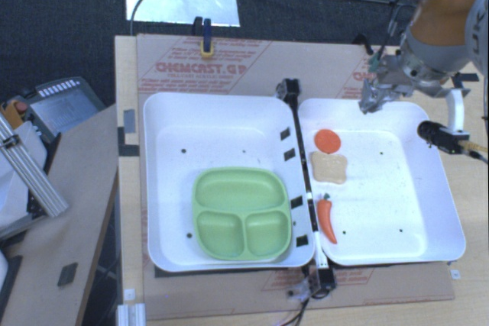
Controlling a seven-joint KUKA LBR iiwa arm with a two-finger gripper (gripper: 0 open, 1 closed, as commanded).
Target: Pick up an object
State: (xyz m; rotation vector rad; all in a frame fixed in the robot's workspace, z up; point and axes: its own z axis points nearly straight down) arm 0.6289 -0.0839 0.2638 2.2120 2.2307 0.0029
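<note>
two white bins sit side by side on the bench, and the scene reads from left to right. the left bin (164,126) holds a green tray (241,213) with three compartments, lying flat toward its near edge. just past the divider, the right bin (428,187) holds three small things in a loose column along its left side: an orange disc (328,140) farthest back, a beige slice (329,168) just in front of it, close to touching or nearly so, and a carrot (326,219) nearest the camera, lying by the divider with its green end pointing back.

at far right the arm hangs over the back edge of the right bin, its gripper (372,102) poised near the rim and well apart from all three pieces. the gripper is too small and dark here to judge how far apart it stands, and nothing can be seen in its grasp. the pick looks not yet begun, judging by that gap.

the risks appear plain. the disc and slice are thin and flat, so a grasp could slide over them or scrape the bin floor without catching an edge. they also lie so close that going for one could nudge the other. the carrot sits tight to the divider, which could block one side of a grasp. a descent from the present spot would likely meet the rim or bare floor.
</note>
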